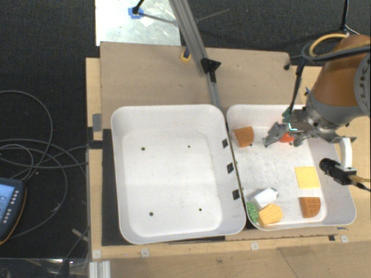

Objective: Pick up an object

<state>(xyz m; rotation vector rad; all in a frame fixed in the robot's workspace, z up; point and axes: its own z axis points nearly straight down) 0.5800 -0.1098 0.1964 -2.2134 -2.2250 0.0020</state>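
My gripper (285,139) hangs over the back of the right bin (348,213), its two fingers spread apart. A small red object (286,136) shows between them; I cannot tell whether either finger touches it. An orange-brown block (244,136) lies to the gripper's left near the divider. Toward the front of the same bin are a flat yellow square (306,177), another orange-brown block (310,207), a white block (265,197), a yellow-orange wedge (271,214) and a small green piece (253,211).
The left bin (168,172) sits beside the right one. A grey pole (194,36) slants down to the bins' back edge. The arm's orange band (339,80) is at the right, with a black fitting (333,169) over the right rim. Cables lie on the floor at left.
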